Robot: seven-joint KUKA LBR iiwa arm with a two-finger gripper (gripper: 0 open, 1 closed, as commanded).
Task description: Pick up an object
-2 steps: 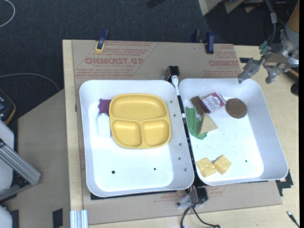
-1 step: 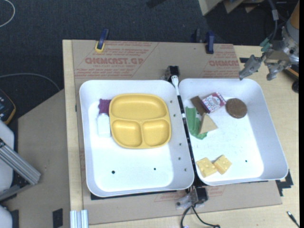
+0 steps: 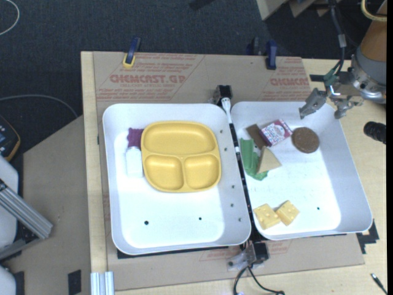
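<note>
My gripper [image 3: 325, 107] hangs over the far right corner of the right bin [image 3: 344, 189], open, with nothing between its fingers. Just below and to its left lies a round brown cookie [image 3: 305, 139]. A maroon and white packet [image 3: 276, 131] sits left of the cookie, beside a small brown piece [image 3: 255, 134]. A green strip [image 3: 249, 158] and a tan wedge [image 3: 269, 160] lie near the bin's left wall. Two yellow cheese blocks [image 3: 276, 214] rest at the front of that bin.
The left bin [image 3: 166, 226] holds a yellow divided plate [image 3: 181, 155], with a purple item [image 3: 134, 137] and a white item [image 3: 133, 162] at its left side. Clamps [image 3: 129, 54] [image 3: 270, 53] stand at the board's far edge.
</note>
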